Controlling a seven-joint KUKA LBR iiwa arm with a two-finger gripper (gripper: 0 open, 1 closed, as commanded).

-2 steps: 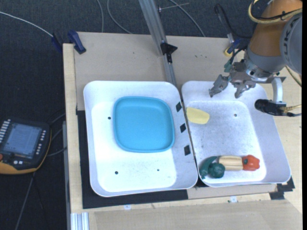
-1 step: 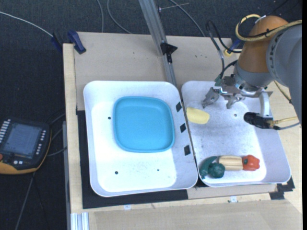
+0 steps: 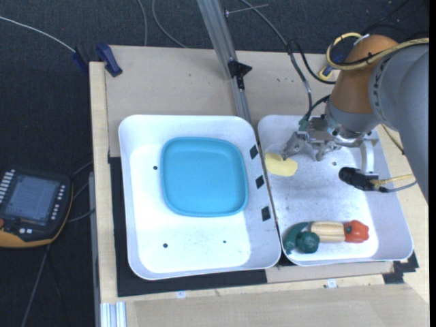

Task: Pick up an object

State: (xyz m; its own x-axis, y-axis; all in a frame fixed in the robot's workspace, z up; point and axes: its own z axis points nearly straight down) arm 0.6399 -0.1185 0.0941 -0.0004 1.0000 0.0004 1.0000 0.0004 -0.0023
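Step in hand: the approach. Nothing is gripped yet, and the pick itself is not begun.
Arm: the arm [image 3: 371, 80] reaches in from the right and bends down over the far end of the right bin [image 3: 320, 199].
Gripper: the gripper [image 3: 305, 151] sits low in that bin, near its far left corner.
Jaws: they stand apart, fairly wide, with nothing between them.
Nearest object: a pale yellow piece [image 3: 281, 165] lies flat on the bin floor against the left wall, just beside the gripper, on its left and slightly nearer the camera. Whether a jaw tip touches it is too fine to tell.
Other candidates: a green item [image 3: 302, 241], a tan roll [image 3: 328, 231] and a red item [image 3: 356, 231] lie in a row touching one another along the near wall of the same bin, well apart from the gripper.
Left bin: the left bin [image 3: 136, 182] holds a blue plate [image 3: 204, 176], away from the arm.
Bench: the bench [image 3: 170, 80] carries both bins side by side.
Progress: early, by my reading, with no object lifted.
Next move calls for: a short shift left and toward the camera, so that the jaws straddle the yellow piece, then a descent to the bin floor, a close and a straight lift.
Risk: the piece looks low and lies hard by the wall, so one jaw may strike the rim or push the piece aside rather than catch it.
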